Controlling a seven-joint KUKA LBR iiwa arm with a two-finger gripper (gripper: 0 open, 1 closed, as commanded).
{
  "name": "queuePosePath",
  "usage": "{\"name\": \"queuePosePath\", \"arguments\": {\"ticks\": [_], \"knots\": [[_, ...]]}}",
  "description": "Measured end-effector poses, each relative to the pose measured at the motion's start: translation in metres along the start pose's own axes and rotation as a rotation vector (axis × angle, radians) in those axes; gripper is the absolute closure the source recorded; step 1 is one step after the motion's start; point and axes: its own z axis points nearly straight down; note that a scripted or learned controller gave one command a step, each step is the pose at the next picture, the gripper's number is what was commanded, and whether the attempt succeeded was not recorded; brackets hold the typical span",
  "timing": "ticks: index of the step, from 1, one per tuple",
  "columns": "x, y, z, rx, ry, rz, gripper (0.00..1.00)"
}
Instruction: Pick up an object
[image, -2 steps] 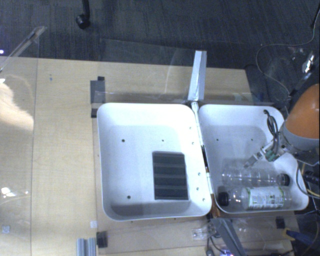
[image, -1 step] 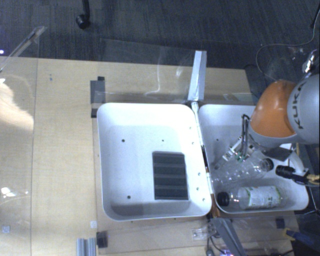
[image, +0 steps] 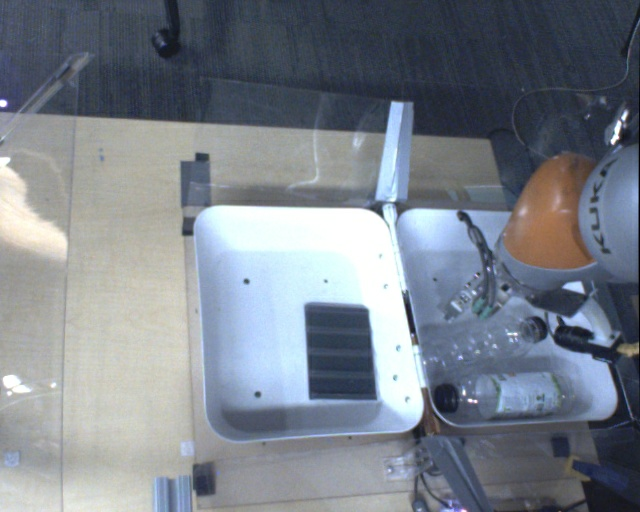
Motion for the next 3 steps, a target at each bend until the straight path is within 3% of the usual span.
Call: {"name": "queuePosePath", "arguments": {"ticks": [1,2,3], "knots": [[-0.028,0.088,-0.084,0.009,0.007,0.097,1.0],[-0.028,0.088,-0.084,0.009,0.007,0.097,0.0],[-0.045,0.02,-0.058,0.014,0.008,0.357,0.0]]}}
